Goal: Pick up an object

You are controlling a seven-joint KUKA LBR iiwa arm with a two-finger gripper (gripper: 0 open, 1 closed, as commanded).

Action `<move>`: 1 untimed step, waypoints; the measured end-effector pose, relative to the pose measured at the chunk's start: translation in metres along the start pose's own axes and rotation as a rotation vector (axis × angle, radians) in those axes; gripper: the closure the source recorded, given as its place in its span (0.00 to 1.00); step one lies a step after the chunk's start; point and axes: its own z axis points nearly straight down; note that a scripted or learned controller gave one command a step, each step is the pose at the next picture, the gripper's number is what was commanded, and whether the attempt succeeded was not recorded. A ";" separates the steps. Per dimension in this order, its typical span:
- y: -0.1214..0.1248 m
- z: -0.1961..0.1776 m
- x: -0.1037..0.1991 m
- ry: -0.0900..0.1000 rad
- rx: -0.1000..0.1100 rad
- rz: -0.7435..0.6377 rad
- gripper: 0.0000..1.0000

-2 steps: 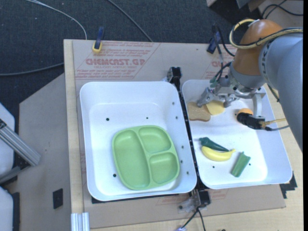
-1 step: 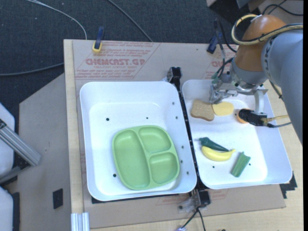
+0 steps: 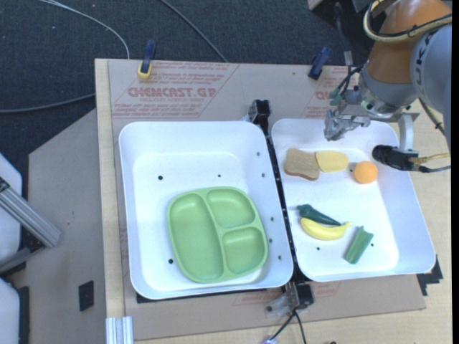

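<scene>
1. Left white bin [image 3: 136, 192]: a pale green plastic tray with three compartments [image 3: 215, 233] lies toward its near edge.
2. Right white bin [image 3: 409, 235], left to right: tan bread-shaped slice [image 3: 301, 164] touching a pale yellow flat piece [image 3: 332, 161] near the far edge; yellow toy banana [image 3: 324, 228] with a dark green stem piece [image 3: 317, 214] mid-bin; green block [image 3: 357, 246] toward the near right corner; small orange ball [image 3: 366, 172] by the right edge.
3. Gripper [image 3: 340, 126] hangs over the far edge, above the yellow piece; nothing visibly held. Cannot tell whether it is spread or pressed together.
4. Judgement: approach step, no grasp yet. Next move calls for a descent centred on one item, likely the yellow piece, clear of the bread slice.
</scene>
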 end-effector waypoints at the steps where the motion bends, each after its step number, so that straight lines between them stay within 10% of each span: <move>1: -0.002 -0.055 -0.010 -0.001 -0.001 0.001 1.00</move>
